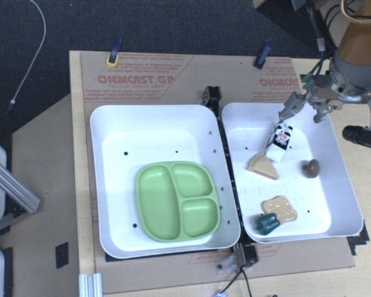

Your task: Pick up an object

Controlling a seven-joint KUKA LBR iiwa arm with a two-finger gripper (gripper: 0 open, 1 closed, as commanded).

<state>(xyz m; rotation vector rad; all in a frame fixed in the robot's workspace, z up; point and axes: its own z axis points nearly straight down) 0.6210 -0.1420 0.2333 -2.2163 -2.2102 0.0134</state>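
A white cable (31, 17) is seen curving across the dark floor at about ten o'clock of the view. On the bench (80, 166), the left bin (111, 129) is occupied by a green divided plate (177, 200), which lies toward the bin's five o'clock corner and is split into three compartments. A yellow-and-blue clamp (114, 51) is fixed at the board's far edge, at about eleven o'clock of the left bin, and a blue clamp (263, 54) is fixed at about twelve o'clock of the right bin (334, 209).

In the right bin, a tan wedge (263, 166) is found near the middle, with a small white carton with red and black print (279, 142) just beside it at one o'clock, possibly touching it. At the wedge's five o'clock a tan toast-shaped piece (281, 208) lies flat, with a teal object (267, 224) touching it at its seven o'clock edge. A small brown round object (310, 167) rests well apart at three o'clock of the wedge.

The gripper (308, 109) is seen above the bin's far edge, at about one o'clock of the carton; its fingers (289, 109) are spread apart and nothing is held between them. The orange band (358, 39) is seen above it at two o'clock of the view
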